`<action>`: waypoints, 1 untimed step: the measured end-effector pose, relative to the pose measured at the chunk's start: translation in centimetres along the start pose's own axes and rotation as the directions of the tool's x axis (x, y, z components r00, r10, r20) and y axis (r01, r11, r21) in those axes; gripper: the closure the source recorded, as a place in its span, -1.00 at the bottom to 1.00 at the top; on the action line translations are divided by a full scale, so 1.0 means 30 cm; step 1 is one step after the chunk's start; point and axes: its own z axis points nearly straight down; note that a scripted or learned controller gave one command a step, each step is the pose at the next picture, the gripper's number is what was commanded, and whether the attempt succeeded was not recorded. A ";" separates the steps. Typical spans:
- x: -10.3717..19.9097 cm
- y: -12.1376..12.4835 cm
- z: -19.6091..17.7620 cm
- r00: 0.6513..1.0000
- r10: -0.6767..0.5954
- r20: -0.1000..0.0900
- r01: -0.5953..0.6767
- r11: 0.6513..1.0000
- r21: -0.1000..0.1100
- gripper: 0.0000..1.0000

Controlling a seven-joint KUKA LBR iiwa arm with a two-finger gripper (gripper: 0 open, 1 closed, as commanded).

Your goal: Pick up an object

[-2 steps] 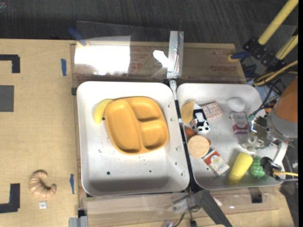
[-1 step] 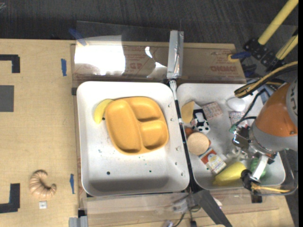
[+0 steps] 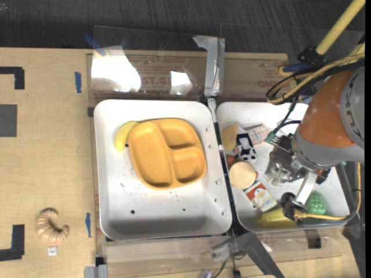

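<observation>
My gripper (image 3: pixel 279 170) hangs low over the middle of the right bin (image 3: pixel 336 184), reaching in from the right. Just left of it lie a round tan disc (image 3: pixel 242 175) and a small red and white packet (image 3: pixel 262 197). Further back are a black and white toy (image 3: pixel 246 149), a pale yellow block (image 3: pixel 230 135) and a printed card (image 3: pixel 258 134). A green knobbly ball (image 3: pixel 316 202) and a yellow object (image 3: pixel 272 218) sit near the front wall. I see nothing held.
The left bin (image 3: pixel 116 207) holds an orange divided plate (image 3: pixel 167 152) with a yellow banana (image 3: pixel 122 135) tucked at its left. A tan croissant-shaped toy (image 3: pixel 52 225) lies on the bench at far left. Clear plastic sheeting (image 3: pixel 151 74) stands behind the bins.
</observation>
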 end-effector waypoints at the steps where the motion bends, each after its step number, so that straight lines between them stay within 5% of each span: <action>1: -0.017 0.036 0.008 0.990 -0.144 0.006 0.144 0.990 0.003 1.00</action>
